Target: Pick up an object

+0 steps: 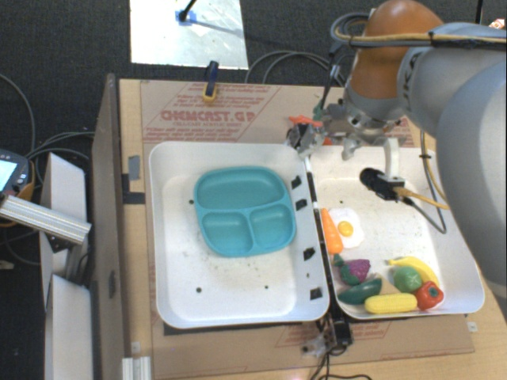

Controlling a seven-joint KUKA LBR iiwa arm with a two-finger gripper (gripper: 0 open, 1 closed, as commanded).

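The arm [444, 77] reaches in from the upper right of the frame, its orange band [396, 22] near the top edge; the gripper [372, 153] hangs below it over the upper part of the right bin [455, 248], close to that bin's top rim; whether the claw is released or clenched I cannot tell, since the wrist hides the tips, and nothing shows held in it.

The pickable things sit low in the right bin, toward the lower right of the frame: a fried egg [346, 229] just beside a carrot [331, 230] along the divider; below them a purple vegetable [354, 269], a dark green pod [360, 292], a yellow corn cob [389, 303], a green pepper [407, 278], a banana [418, 266] and a red tomato [429, 294], crowded and partly touching. The left bin [178, 283] carries a teal divided tray [244, 210].

The relation that matters: every candidate lies below the claw in the frame, the egg and carrot nearest, the rest farther down. The carrot's long axis runs roughly up and down the frame, parallel to the divider (so fingers closing across it, left to right, would suit it best). In my judgement the pick has not yet begun; the crowding in the lower cluster may spoil a grasp there.
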